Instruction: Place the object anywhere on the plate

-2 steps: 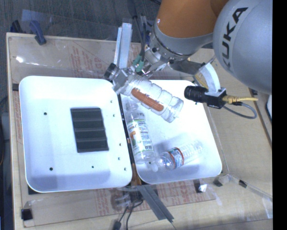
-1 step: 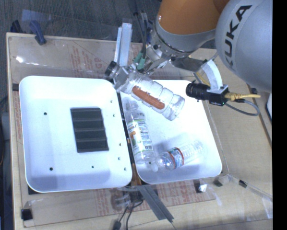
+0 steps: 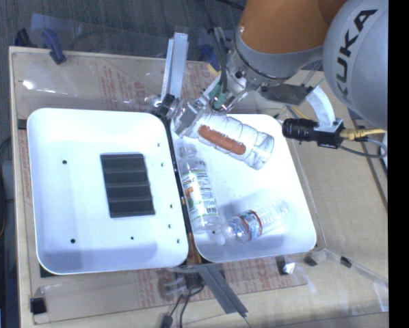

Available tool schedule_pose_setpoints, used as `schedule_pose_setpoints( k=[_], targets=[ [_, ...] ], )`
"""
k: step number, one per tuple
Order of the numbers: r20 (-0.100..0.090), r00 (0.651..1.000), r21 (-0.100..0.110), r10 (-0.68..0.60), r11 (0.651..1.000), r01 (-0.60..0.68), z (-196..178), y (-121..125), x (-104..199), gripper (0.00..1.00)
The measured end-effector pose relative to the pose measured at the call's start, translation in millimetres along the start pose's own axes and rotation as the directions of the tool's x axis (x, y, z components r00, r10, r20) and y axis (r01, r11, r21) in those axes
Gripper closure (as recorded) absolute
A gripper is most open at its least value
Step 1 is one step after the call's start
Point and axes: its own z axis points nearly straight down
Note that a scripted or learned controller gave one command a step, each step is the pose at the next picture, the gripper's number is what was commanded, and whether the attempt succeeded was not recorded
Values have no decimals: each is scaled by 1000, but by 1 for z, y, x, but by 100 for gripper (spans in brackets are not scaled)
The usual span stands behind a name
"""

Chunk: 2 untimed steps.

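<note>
Hand (image 3: 191, 117) seen closed on the clear bottle (image 3: 233, 141) above the right bin (image 3: 301, 203); for a clean placement, it should be carried level to the dark plate (image 3: 127, 184).

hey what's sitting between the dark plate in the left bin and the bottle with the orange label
In the camera view, bare white bin floor, the bins' adjoining rims, then an upright-lying clear bottle separate the dark plate from the orange-labelled bottle.

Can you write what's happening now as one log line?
gripper: at end of orange-label bottle, over right bin | plate: in left bin | placement: not yet done
</note>
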Motion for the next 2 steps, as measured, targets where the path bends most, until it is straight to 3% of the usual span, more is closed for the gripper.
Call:
schedule_pose_setpoints(
  k=[1,2],
  targets=[
    [1,979,0,-204,979,204,104,1,-12,100],
    [2,961,-1,-276,961,276,204,-11,69,100]
  ],
)
